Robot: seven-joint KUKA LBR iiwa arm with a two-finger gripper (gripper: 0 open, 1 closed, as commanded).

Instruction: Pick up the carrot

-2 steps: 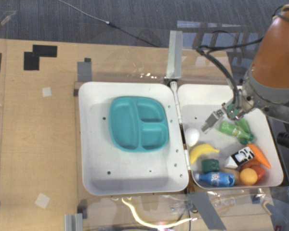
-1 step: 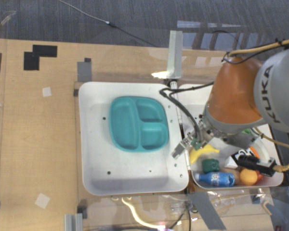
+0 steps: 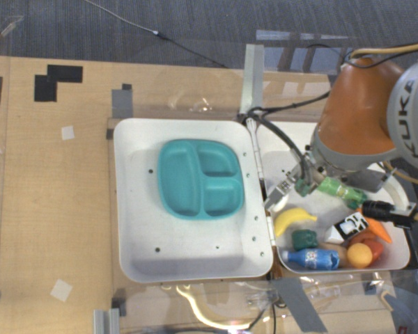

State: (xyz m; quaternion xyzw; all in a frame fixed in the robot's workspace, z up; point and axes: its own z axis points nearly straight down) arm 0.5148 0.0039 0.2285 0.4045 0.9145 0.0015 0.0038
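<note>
Blue bottle (image 3: pixel 313 259) lies nearest, orange ball (image 3: pixel 360 255) beside it, carrot (image 3: pixel 377 229) just behind. Gripper (image 3: pixel 296 185) hovers over right bin (image 3: pixel 277 160); grip state unreadable.

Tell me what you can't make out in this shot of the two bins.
- Carrot: camera view, only an orange end shows; fittings on the arm cover the rest.
- Right bin: its far part lies under the arm.
- Long green item: one end hidden beneath the arm.
- Blue bottle: print too small to read.
</note>
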